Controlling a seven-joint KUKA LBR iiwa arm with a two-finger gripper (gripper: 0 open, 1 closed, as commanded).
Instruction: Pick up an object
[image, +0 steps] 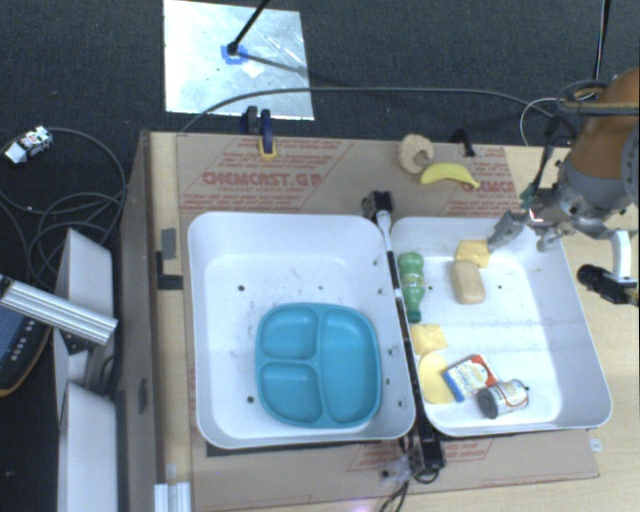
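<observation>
The grey arm with its orange band (603, 140) entered from the 3 o'clock side, and its two-finger gripper (522, 226) hung over the far edge of the right shallow white bin (570, 340). The two grey fingers (503, 231) stood spread apart, with nothing between them. The nearer fingertip sat just beside a small pale yellow block (474, 252), at that block's 2 o'clock; contact could not be judged.

Contents of the right bin: a tan oblong bread-like piece (467, 282) touching the yellow block at its 6 o'clock; a green plastic bottle (410, 282) lying along the bin's 9 o'clock wall; a flat yellow cheese-like piece (431, 362) toward 7 o'clock; a small red-and-white packet (468, 376) overlapping the yellow piece; a little jar with a dark cap (501, 397) just beside the packet at its 4 o'clock.

The left white bin (225, 250) held a blue three-compartment plastic plate (318, 364) toward 5 o'clock.

On the cardboard beyond the bins lay a yellow banana (449, 176) and a beige tape-like roll (416, 152), close together.
</observation>
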